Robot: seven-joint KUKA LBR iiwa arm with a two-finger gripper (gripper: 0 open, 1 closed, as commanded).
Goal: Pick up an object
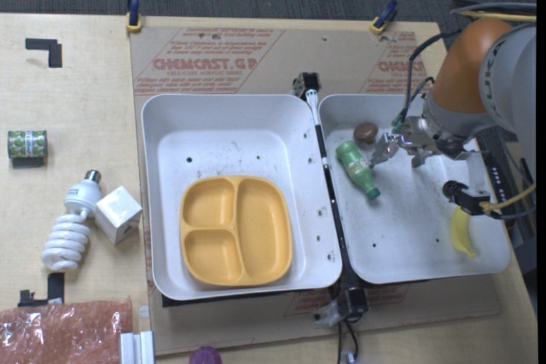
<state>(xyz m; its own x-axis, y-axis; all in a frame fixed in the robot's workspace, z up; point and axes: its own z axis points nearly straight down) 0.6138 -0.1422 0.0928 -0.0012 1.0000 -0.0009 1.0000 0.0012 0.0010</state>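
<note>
a pale wooden bench (77, 98) under dark carpet bears two white bins. the right bin (409, 256) holds a green bottle (357, 169), lying tilted at its ten o'clock. just at the bottle's two o'clock, the gripper (388, 147) hangs, fingers slightly parted, gripping nothing.

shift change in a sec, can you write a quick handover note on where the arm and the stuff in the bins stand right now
Gripper: low in the right bin, beside the green bottle; nothing seen between its fingers.
Right bin: green bottle lying on its side, small brown round thing at the back, banana near the right wall.
Left bin: yellow divided plate.
Done: nothing picked up yet.
Left: grasp one thing, probably the bottle, and lift it.
</note>
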